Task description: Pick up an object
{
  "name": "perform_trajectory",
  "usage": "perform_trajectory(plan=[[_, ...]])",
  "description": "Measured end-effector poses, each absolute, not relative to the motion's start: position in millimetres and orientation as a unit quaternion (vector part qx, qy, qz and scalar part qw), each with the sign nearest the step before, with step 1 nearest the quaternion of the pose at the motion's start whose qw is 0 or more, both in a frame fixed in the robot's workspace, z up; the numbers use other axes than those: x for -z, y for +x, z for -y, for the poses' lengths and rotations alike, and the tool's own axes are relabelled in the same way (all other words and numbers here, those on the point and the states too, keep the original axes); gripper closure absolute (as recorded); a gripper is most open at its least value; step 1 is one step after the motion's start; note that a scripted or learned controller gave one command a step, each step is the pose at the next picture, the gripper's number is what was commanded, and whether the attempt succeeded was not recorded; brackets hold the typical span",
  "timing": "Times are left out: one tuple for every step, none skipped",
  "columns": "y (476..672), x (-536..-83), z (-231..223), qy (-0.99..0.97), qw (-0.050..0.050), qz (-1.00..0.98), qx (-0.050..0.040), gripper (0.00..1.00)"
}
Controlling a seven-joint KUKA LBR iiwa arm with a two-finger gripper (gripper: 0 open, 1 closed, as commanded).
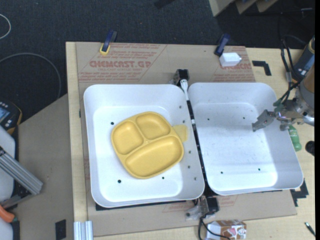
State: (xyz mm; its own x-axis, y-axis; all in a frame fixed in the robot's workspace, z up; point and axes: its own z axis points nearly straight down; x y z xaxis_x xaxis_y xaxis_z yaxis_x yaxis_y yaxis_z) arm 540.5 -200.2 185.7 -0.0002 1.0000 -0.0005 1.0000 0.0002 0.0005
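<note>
Hovering: gripper (263, 122), fingers spread wide, nothing between them, over right bin (240, 176) near its right edge. Step: approach. Next: cross to yellow divided plate (146, 144), left bin (100, 179).

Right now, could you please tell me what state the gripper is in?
Gripper: over the right bin, nothing seen between its fingers; open or shut cannot be told.

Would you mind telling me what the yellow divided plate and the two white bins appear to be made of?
The yellow divided plate looks like moulded plastic with a matte to faintly satin finish: uniform colour, rounded compartment ridges, soft highlights. The left bin and right bin look like thin formed white plastic, smooth and slightly glossy, with rounded corners and rolled rims; coated metal cannot be ruled out.
</note>
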Motion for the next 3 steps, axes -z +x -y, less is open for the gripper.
perform_trajectory(plan=[[496.2,-387,197,0.707,0.010,-0.708,-0.0045,0.00],[479.2,-543,163,0.706,0.010,-0.709,-0.0057,0.00],[480.2,-543,164,0.706,0.004,-0.708,-0.0009,1.00]])
